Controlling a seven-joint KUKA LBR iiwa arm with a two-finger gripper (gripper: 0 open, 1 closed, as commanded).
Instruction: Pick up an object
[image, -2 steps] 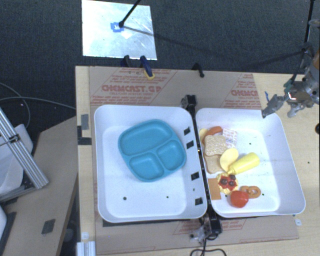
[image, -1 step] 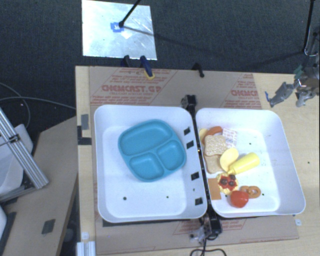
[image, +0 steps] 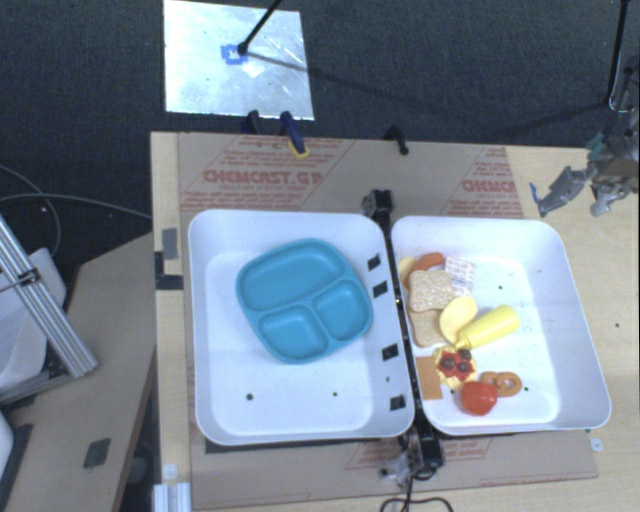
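Observation:
Toy food lies in a heap on the left side of the right bin (image: 560, 300): a yellow bottle (image: 490, 325), a red tomato (image: 478, 398), a small ring-shaped pastry (image: 504, 382), a pizza slice (image: 455, 364), a cracker (image: 432, 290), a sausage (image: 429, 261) and a pale yellow piece (image: 457, 315). My gripper (image: 572, 200) hangs at the far right, above the bench just past the right bin's back right corner. It is well away from the food. Its fingers are spread open with nothing between them.
A blue divided plate (image: 300, 300) sits in the middle of the left bin (image: 215, 360). A black divider with clips (image: 390, 300) runs between the bins. A shiny metal sheet (image: 238, 58) lies on the floor behind the bench.

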